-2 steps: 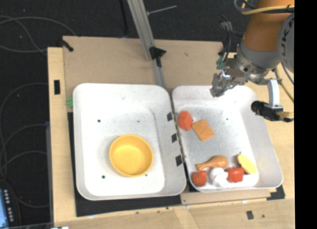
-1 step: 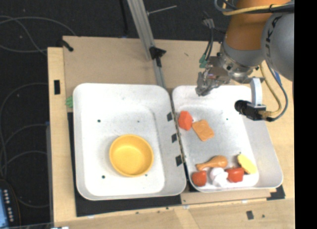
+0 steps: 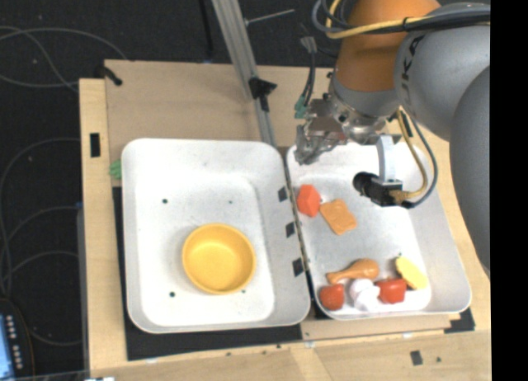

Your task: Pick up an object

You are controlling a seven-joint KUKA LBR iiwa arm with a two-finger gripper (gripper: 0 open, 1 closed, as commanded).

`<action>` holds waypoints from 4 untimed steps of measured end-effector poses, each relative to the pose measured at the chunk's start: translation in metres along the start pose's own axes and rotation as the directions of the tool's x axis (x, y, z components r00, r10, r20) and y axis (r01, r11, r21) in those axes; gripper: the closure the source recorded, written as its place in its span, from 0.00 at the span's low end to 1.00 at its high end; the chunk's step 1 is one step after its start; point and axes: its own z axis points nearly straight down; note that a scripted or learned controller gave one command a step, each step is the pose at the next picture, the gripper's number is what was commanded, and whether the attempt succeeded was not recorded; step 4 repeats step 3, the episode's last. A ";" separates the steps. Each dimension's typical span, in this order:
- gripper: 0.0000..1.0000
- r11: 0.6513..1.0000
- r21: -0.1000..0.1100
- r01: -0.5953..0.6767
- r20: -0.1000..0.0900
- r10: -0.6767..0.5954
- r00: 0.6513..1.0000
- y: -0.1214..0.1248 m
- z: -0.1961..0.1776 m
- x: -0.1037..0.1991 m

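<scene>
Camera view. Two shallow white plastic bins are seen side by side on the pale wooden desk point(image 3: 165, 99). The left bin point(image 3: 165, 173), matte with rounded corners and a few dark specks, is occupied by a smooth round yellow plastic bowl point(image 3: 219, 257), upright, near its front.

In the right bin point(image 3: 437, 239), a glossy orange-red rounded toy piece point(image 3: 308, 200) is noted against the left wall, with a flat tan cracker-like slab point(image 3: 338, 216) just beside it. Along the front wall a cluster is recorded: a tan drumstick-shaped toy point(image 3: 355, 271), a red rounded toy point(image 3: 332, 295), a white lumpy piece point(image 3: 361, 293), a red blocky piece point(image 3: 393, 289) and a yellow oblong piece point(image 3: 411, 272).

The grey arm with its smooth orange band point(image 3: 384, 33) is bent downward over the right bin's rear left corner. The metallic tool point(image 3: 309, 150) is positioned near that corner, above the orange-red piece; whether its fingers are apart or together cannot be told. Nothing is seen gripped.
</scene>
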 end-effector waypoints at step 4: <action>0.00 1.000 -0.002 -0.004 0.000 0.004 1.000 0.002 0.013 0.085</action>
